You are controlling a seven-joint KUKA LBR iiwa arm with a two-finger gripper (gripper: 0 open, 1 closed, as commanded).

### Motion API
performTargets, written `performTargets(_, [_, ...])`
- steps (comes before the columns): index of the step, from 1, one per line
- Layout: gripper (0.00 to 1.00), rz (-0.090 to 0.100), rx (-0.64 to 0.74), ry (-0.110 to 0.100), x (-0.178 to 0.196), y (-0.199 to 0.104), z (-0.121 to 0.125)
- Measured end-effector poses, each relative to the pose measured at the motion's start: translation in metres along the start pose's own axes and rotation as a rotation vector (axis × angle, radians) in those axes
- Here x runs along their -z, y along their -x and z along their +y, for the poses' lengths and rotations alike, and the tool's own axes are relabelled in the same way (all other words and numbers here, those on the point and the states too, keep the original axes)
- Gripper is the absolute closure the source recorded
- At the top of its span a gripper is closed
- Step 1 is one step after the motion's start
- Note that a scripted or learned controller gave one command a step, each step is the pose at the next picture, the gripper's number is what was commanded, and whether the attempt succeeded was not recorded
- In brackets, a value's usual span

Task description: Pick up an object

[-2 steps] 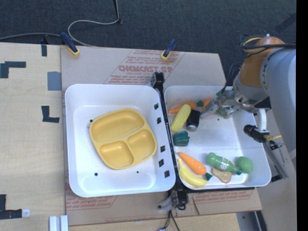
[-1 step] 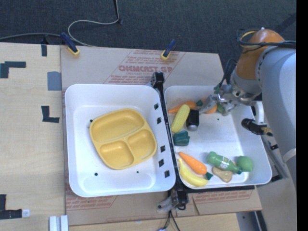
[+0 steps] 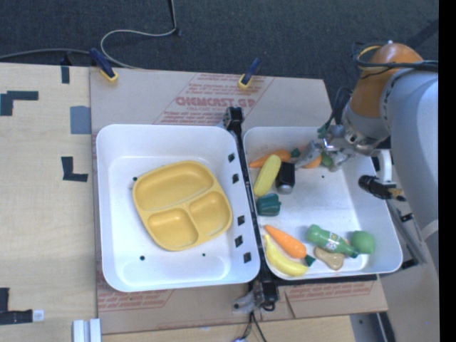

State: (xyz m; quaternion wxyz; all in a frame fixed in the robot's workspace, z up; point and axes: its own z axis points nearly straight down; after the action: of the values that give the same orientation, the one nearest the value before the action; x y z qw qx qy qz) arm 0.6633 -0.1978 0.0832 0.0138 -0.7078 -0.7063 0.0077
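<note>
My gripper (image 3: 323,152) hangs low over the far part of the right bin (image 3: 335,201), just beside an orange carrot-like piece (image 3: 311,163) that lies by the far wall. Left of it rest a yellow corn-like piece (image 3: 267,174) and a small black cylinder (image 3: 286,177). A dark green piece (image 3: 268,205) sits further toward the front. Near the front wall lie an orange carrot (image 3: 285,241), a yellow banana (image 3: 284,262), a green bottle (image 3: 330,239), a green lime (image 3: 363,242) and a tan piece (image 3: 330,260).
The left bin (image 3: 117,162) holds a yellow divided plate (image 3: 183,204). A black clip divider (image 3: 239,184) joins the two bins. The grey arm with its orange band (image 3: 377,84) comes in from the right, over the right bin's far corner.
</note>
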Motion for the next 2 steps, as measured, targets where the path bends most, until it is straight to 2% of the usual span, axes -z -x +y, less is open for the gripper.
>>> performTargets(2, [0.00,-0.008,-0.003,0.003,0.0002,-0.0028,-0.0006])
